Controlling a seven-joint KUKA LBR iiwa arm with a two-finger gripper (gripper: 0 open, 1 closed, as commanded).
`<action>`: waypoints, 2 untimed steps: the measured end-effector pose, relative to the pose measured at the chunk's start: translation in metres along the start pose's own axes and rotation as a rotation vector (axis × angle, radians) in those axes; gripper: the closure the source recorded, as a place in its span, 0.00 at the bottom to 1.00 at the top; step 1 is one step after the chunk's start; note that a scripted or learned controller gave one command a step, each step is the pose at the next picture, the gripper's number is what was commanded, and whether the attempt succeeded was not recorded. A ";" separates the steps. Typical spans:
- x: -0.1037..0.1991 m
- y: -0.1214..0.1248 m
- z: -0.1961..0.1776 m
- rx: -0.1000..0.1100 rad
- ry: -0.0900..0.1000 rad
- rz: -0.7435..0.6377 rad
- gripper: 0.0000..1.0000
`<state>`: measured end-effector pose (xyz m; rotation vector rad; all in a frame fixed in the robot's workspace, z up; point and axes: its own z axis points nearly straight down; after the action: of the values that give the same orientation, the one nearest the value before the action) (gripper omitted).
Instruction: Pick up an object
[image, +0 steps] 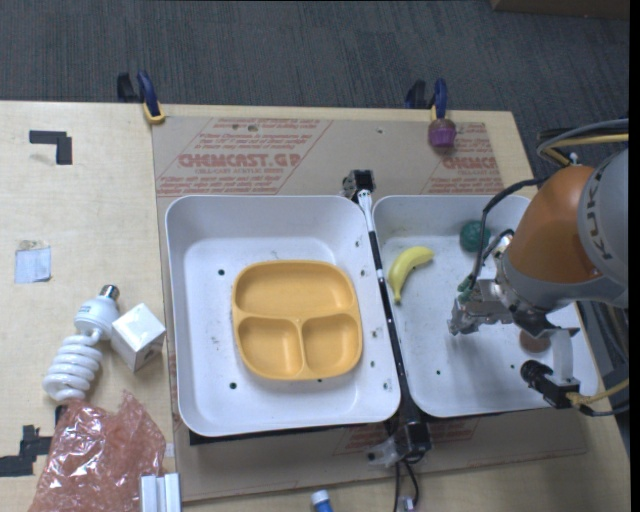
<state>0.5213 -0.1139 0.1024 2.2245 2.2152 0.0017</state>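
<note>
Two shallow white bins sit side by side on the bench. The left bin (190, 330) holds a yellow divided tray (297, 320), lying flat near its middle. In the right bin (430, 385) a banana (408, 268) lies near the upper left corner, close to the wall between the bins, and a small dark green ball (472, 236) rests near the back wall, partly behind the arm. The arm (565, 240), grey with an orange band, reaches in from the right, and its gripper (468, 318) hangs low over the middle of the right bin, below and to the right of the banana and apart from it. Whether the gripper is open or closed cannot be told from this angle, and nothing can be seen held in it. Left of the bins, a spiral light bulb (80, 350) lies beside a small white cube (138, 336).
</note>
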 end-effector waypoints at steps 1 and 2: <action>0.000 0.000 0.000 0.000 0.000 -0.001 0.00; 0.017 -0.042 0.010 0.003 0.001 -0.002 0.00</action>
<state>0.4792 -0.0969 0.0921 2.2242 2.2193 -0.0003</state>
